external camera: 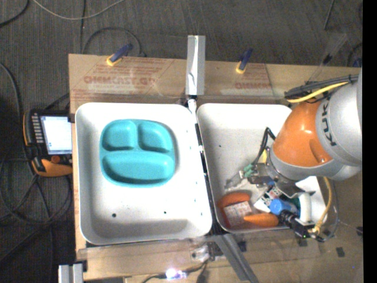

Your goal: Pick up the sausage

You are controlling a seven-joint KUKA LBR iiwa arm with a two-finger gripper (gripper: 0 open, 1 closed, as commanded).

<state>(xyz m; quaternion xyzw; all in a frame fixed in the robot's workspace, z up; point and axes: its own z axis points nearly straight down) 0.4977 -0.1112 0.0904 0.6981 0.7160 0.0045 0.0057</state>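
From above, the surface [82, 69] carries two white bins side by side: the left bin [88, 217] holds a teal divided plate [139, 152], and the arm [321, 140], grey with an orange band, reaches into the right bin [230, 134] from the right. Its tool [257, 174] hangs low over the near part of the right bin, just above an orange-red round item [235, 199] and a boxed item [235, 214], and whether it is apart or together cannot be told from here. The sausage [259, 220], an orange elongated piece, lies along the near wall of the right bin, just beside a blue object [277, 207], apart from the tool
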